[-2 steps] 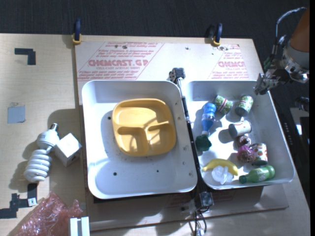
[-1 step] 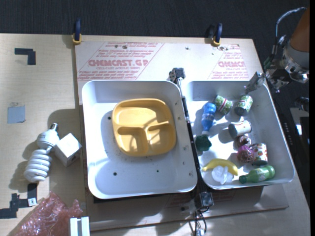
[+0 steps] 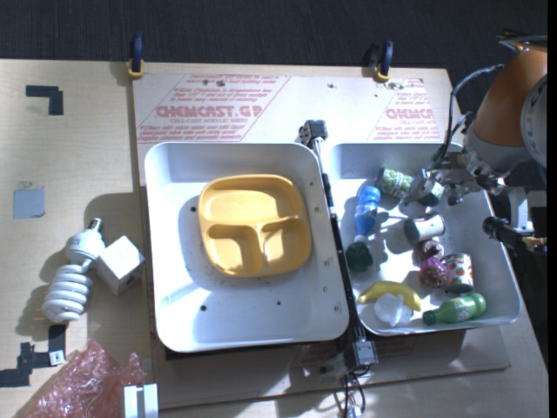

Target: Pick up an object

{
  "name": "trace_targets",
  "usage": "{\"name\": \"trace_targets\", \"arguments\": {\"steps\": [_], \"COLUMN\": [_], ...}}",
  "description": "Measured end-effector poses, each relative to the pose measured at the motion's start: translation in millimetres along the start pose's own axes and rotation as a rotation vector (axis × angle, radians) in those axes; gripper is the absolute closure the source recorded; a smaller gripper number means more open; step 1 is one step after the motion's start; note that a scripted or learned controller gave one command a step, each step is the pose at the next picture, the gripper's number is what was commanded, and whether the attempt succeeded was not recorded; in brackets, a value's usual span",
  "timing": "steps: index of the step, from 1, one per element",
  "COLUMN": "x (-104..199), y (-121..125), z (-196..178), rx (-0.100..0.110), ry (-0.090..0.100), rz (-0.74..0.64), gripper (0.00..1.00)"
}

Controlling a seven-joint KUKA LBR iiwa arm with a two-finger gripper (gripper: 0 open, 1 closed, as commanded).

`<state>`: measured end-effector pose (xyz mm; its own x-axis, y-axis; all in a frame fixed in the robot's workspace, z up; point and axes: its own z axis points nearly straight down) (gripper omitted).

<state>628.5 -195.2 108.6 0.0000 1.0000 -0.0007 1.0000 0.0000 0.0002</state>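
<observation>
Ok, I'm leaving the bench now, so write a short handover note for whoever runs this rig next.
Gripper: low over the right white bin's far end, beside a small green-labelled can; finger state unreadable, nothing visibly held.
Right bin: blue plastic bottle, yellow banana, green bottle, other small items.
Left white bin: yellow divided tray.
Done: no pick visible.
Left: grasp and lift one object.

A white spiral light bulb (image 3: 71, 277) lies on the desk (image 3: 70, 172) left of the bins, touching a small white cube (image 3: 119, 261). Crinkled pink plastic (image 3: 83, 380) sits at the lower left corner. A grey square (image 3: 29, 202) and a dark L-shaped mark (image 3: 46, 97) are on the desk's left part. Two blue-and-yellow clamps (image 3: 137, 56) (image 3: 380, 59) grip the printed board (image 3: 218, 107) along its far edge
</observation>
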Motion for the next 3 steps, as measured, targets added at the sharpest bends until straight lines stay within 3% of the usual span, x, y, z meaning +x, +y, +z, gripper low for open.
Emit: {"name": "trace_targets", "arguments": {"steps": [1,2,3], "x": [-26.0,-26.4,-26.7], "y": [6.0,6.4,6.9], "z": [-15.3,-25.4,-35.7], "rx": [-0.001,-0.002,-0.004], "ry": [0.001,-0.001,-0.002], "rz": [-0.001,-0.002,-0.003], "gripper": [0.00,1.00,1.00]}}
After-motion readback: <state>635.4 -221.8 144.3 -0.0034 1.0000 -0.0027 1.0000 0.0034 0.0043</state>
